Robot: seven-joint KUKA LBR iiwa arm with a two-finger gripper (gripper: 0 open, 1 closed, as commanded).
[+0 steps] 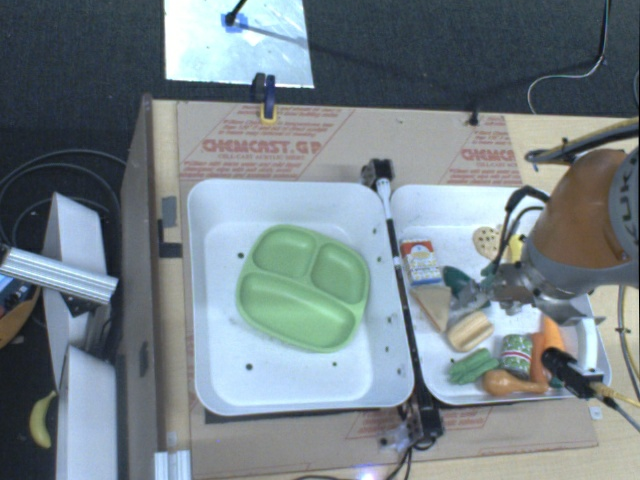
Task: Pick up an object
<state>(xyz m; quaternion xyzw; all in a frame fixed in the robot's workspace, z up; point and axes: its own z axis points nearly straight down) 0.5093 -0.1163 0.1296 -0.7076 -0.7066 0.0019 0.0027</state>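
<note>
The right bin (440, 204) holds several toy foods. Among them are a small red and white carton (421, 261), a round cookie (487, 238), a tan wedge (431, 307) and a bread roll (470, 330). There are also a green pod (469, 366), a green can (517, 352), an orange carrot (549, 338) and an orange gourd (511, 382). My gripper (488, 292) hangs low over the middle of this bin, just above the roll and next to a dark green piece (458, 280). The grey wrist and orange band cover the bin's right side.
The left bin (225, 368) holds a light green divided plate (303, 286). A black bar (396, 268) runs between the bins. A yellow clamp (265, 98) sits at the bench's far edge, a metal sheet (240, 28) lies beyond it, and cables and brackets are off to the left.
</note>
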